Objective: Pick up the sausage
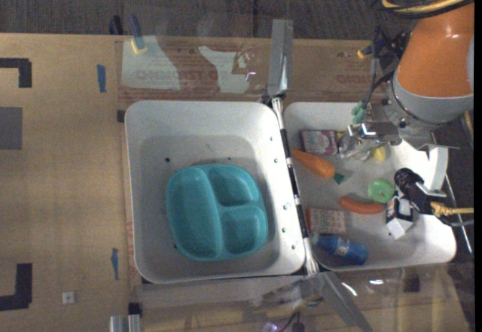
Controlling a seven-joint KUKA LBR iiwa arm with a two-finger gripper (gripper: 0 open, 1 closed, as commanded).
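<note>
Hovering gripper [360, 144] is positioned above the right bin [437, 248], short of the sausage [361, 205]; finger state cannot be told.

The right bin [440, 248] is crowded — a carrot [315, 164], a sausage [362, 206], a green disc [381, 190], a blue bottle [343, 249] and flat packets [320, 142] lie close together, leaving narrow gaps. The arm [437, 59] overhangs its far corner. In the left bin [151, 135], bare floor rings the teal tray [218, 211] — widest on the far side.
</note>
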